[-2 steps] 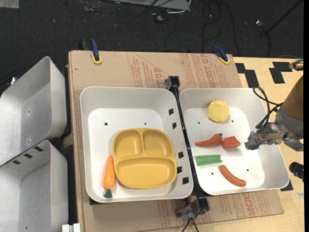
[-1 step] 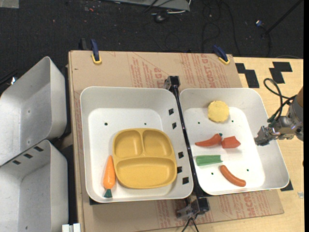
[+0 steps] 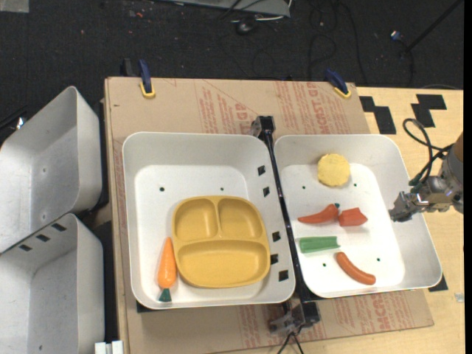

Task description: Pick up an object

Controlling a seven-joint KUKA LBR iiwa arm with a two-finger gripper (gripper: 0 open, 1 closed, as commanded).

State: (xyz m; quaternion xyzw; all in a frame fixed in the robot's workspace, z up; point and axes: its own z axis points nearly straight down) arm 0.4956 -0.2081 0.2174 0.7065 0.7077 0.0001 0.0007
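The right bin (image 3: 391, 161) holds a yellow round cookie-like piece (image 3: 333, 169), a red pepper (image 3: 320, 215), a small red block (image 3: 352, 217), a green bar (image 3: 318, 245) and an orange-red sausage (image 3: 355, 268). In the left bin (image 3: 140, 198) lies a yellow divided plate (image 3: 220, 241) with an orange carrot (image 3: 167, 265) beside its left side. My gripper (image 3: 404, 206) is at the right bin's right rim, apart from all the pieces, and it is too small and dark for more detail.
Two more white bins (image 3: 44, 198) stand off the bench at the far left. A black divider (image 3: 279, 212) runs between the two bins. Cables (image 3: 420, 142) hang near the arm at the right edge.
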